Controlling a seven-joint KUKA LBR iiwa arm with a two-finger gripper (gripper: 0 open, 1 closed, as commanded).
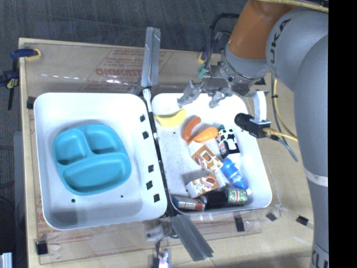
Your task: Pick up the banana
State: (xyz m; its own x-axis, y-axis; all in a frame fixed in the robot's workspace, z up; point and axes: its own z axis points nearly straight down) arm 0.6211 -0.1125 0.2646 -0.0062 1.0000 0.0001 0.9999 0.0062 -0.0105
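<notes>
Gripper open, holding nothing, hovering just above-right of banana lying in right bin far-left corner.

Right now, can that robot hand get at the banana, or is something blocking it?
Probably yes. The banana lies uncovered in the right bin's far-left corner, the hand hangs just above it, though the bin wall is close.

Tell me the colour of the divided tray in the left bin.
Light blue; the divided tray shows plainly in the camera view, lying in the left bin.
</notes>
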